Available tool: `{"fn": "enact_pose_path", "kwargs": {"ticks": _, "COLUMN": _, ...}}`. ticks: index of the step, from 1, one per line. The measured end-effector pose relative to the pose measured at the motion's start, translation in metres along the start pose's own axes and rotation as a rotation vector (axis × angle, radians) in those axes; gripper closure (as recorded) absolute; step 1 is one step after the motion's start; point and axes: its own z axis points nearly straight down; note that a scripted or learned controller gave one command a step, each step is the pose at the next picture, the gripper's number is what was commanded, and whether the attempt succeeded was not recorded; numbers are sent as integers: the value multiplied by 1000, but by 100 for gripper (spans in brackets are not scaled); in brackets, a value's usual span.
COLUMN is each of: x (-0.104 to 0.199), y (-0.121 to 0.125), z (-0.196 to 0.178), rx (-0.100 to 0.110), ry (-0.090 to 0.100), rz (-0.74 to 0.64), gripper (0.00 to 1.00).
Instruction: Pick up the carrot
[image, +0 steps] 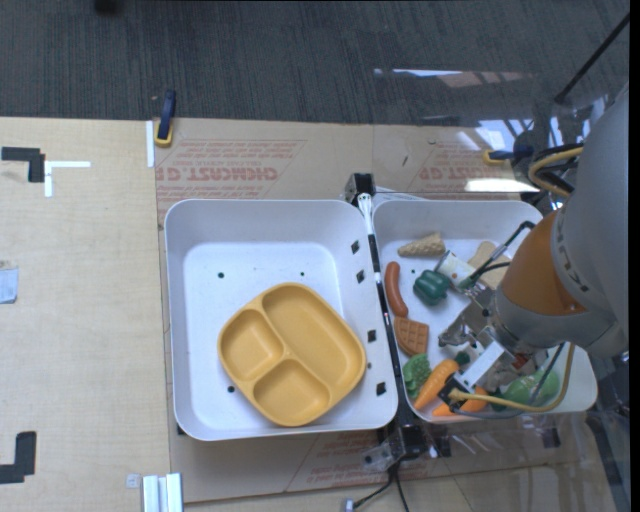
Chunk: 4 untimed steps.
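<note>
One carrot (434, 381) lies near the right bin's (388, 300) near-left corner, the end effector (468, 372) just beside it; whether that is open, I cannot tell. Best to centre over the carrot's middle, clear of the waffle (411, 335).

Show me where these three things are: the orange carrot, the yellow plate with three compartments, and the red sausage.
Orange carrot (433, 381), camera view, right bin: the point lies on the middle of its body.
Yellow plate with three compartments (345, 345), camera view, left bin: on its right rim.
Red sausage (396, 288), camera view, right bin: on its middle.
</note>
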Motion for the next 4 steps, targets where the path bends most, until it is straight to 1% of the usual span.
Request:
{"fn": "enact_pose_path", "kwargs": {"ticks": 1, "x": -2, "y": 4, "z": -1, "rx": -2, "ry": 3, "rz": 332, "gripper": 0}}
{"fn": "enact_pose_path", "kwargs": {"ticks": 2, "x": 10, "y": 9, "z": 0, "rx": 1, "ry": -2, "rz": 440, "gripper": 0}}
{"fn": "enact_pose_path", "kwargs": {"ticks": 3, "x": 1, "y": 2, "z": -1, "rx": -2, "ry": 4, "rz": 448, "gripper": 0}}
{"fn": "enact_pose_path", "kwargs": {"ticks": 4, "x": 46, "y": -30, "z": -101, "rx": -1, "ry": 0, "rz": 440, "gripper": 0}}
